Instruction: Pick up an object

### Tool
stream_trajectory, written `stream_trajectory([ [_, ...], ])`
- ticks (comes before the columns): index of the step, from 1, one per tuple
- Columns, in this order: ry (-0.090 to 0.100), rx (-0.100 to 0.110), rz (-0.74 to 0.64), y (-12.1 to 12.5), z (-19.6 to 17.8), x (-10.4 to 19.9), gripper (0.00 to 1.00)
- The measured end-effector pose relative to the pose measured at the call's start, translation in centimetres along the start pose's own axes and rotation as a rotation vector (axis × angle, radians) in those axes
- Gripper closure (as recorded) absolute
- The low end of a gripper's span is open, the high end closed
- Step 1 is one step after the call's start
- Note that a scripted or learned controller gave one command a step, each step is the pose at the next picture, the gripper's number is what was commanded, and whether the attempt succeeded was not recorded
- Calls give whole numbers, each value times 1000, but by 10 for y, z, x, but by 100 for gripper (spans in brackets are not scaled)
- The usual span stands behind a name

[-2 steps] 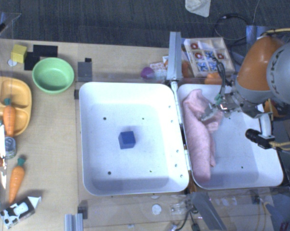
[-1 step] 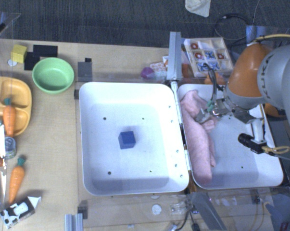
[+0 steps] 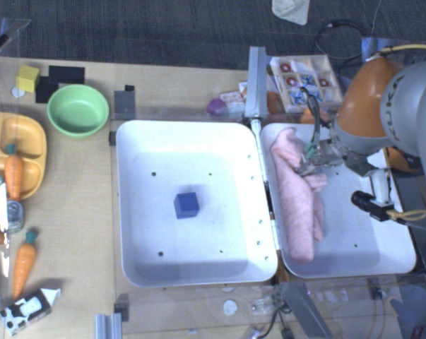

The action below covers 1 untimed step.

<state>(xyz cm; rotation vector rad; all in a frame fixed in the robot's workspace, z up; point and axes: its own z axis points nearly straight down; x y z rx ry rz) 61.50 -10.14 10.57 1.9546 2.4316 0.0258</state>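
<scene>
The gripper (image 3: 313,162) sits low in the right bin (image 3: 382,249), its tip down against the upper part of a long pink cloth (image 3: 295,202). How far the jaws stand apart cannot be made out, nor whether any cloth lies between them, because the grey wrist and the orange-banded arm (image 3: 371,108) cover much of the tool from above. Judging by this pose, the step in hand is the grasp itself: the tool has reached its target and is at or just above the fabric.

The next move would call for closing firmly on a fold of the cloth and lifting straight up. The cloth is soft and limp, so a pinch may catch only a thin layer or slip off, and most of its length would hang below the grip.

The cloth runs from under the gripper down along the left wall of the right bin, ending near that bin's lower left corner. To the gripper's right the floor of the bin is bare white, with a black part of the arm's fittings (image 3: 371,205) hanging over it.

Across the divider, well to the left of the gripper, the left bin (image 3: 142,147) holds one small blue cube (image 3: 187,204) near its middle. Much farther left, outside both bins, a green bowl (image 3: 78,109) stands on the bench.
</scene>
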Motion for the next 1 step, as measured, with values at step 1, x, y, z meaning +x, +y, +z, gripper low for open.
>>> stream_trajectory([
  [1, 5, 13, -309, 40, -81, 34, 100],
])
